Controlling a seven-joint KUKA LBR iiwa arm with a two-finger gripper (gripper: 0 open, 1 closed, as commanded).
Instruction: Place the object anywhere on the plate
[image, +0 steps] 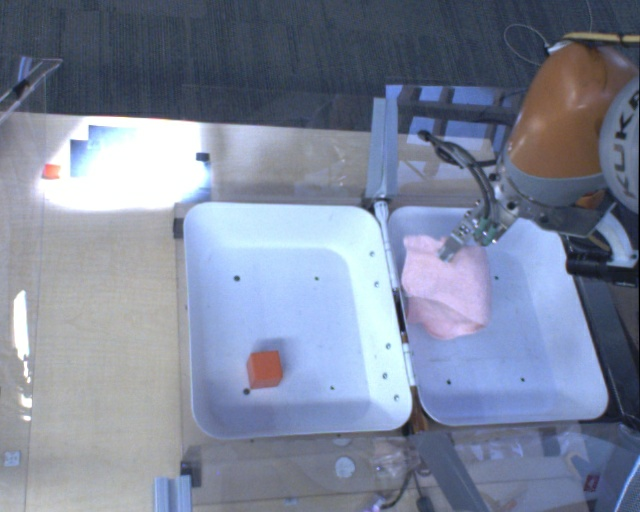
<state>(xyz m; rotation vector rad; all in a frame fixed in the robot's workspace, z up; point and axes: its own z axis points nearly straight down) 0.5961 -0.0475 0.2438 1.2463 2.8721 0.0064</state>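
A small orange cube (265, 369) lies on the floor of the left bin (215, 300), towards its near left corner. A pale pink plate (447, 290), irregular in outline, rests in the right bin (545, 340) against its left wall. My gripper (460, 243) hangs over the plate's far edge, reaching in from the upper right under the orange and grey wrist (560, 110). It is far from the cube, a whole bin's width to the right. Nothing shows in the gripper.
A raised divider (392, 300) separates the two bins. A metal frame (385, 150) stands behind them. Bare wooden bench (90, 320) stretches to the left, with glare at the far left.
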